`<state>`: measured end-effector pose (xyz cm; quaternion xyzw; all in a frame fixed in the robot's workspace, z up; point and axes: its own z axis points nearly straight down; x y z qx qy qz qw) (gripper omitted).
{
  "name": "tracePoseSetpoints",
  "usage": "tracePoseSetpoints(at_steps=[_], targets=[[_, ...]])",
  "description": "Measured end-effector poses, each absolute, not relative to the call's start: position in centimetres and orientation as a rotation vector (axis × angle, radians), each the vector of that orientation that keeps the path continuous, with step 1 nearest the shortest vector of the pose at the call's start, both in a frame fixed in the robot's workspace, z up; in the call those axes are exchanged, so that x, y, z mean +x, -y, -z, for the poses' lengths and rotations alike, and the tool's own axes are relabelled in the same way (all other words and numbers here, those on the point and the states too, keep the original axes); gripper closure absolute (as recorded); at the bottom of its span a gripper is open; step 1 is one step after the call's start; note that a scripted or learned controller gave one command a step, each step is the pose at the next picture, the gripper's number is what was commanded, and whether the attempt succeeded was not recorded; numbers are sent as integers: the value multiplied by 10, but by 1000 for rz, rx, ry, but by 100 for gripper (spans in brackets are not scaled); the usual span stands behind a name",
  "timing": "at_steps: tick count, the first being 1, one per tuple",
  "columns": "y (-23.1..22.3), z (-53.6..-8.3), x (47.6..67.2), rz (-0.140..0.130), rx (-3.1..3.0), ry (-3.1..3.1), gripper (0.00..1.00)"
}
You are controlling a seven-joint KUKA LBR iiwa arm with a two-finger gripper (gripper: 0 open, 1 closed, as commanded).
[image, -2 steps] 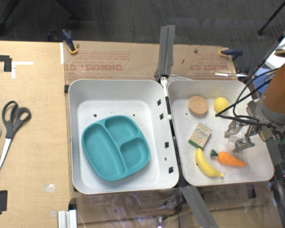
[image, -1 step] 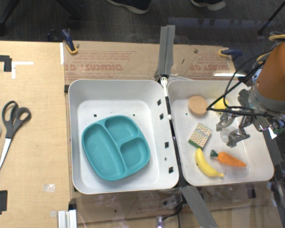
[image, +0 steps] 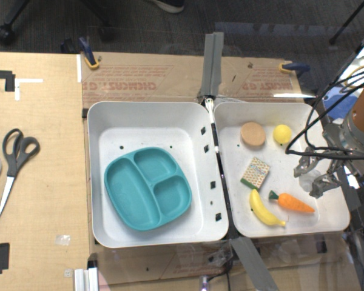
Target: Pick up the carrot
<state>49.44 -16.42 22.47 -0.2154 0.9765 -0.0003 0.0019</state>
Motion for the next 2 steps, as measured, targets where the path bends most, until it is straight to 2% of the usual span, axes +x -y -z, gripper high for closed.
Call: tracePoseSetpoints(at_steps=[1, 2], targets=[[152, -226, 492, 0, -1249, -2878, 100], [109, -232, 498, -1, -1761, -2596, 100]])
